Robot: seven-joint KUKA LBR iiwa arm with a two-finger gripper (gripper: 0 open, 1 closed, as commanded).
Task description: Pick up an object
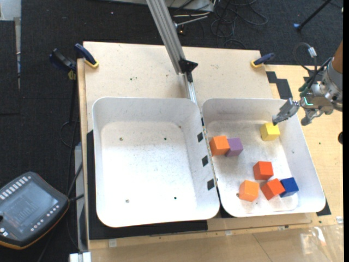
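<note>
Several small cubes lie in the right bin. A yellow cube sits near its far right side. An orange cube touches a purple cube by the bin's left wall. Toward the front are a red-orange cube, an orange cube, another red-orange cube and a blue cube. My gripper hangs over the bin's far right rim, open, with nothing between its fingers. Its left fingertip is just above the yellow cube.
The left bin stands beside the right one. A slanted metal bar reaches down to the bins' shared far corner. Clamps grip the board's far corners. A teach pendant lies at the lower left.
</note>
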